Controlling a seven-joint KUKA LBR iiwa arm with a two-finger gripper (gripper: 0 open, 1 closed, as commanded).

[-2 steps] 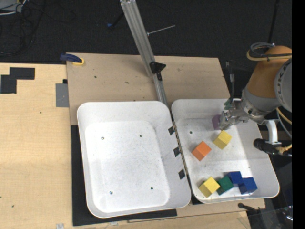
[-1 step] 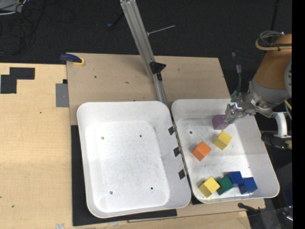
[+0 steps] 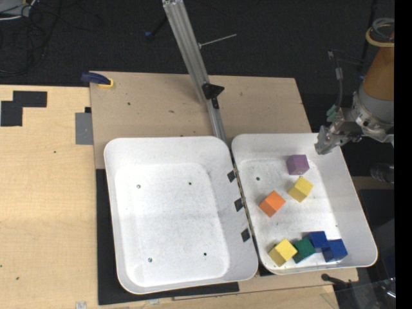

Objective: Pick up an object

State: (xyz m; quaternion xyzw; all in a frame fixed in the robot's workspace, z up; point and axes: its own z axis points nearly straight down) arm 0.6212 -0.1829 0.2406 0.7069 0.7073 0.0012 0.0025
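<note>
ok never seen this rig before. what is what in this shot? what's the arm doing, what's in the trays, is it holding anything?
One fixed camera looks down at a slant on a bench with two shallow white bins. The robot arm, grey with an orange band, reaches in from the right; its gripper hangs over the far right corner of the right bin, with nothing seen in it. That bin holds small blocks: a purple block, a yellow block and an orange block in the middle, and a second yellow block, a green block and two blue blocks clustered near the front edge. The left bin sits beside it.

Bench (image 3: 167,105) bears two bins (image 3: 167,166).
</note>
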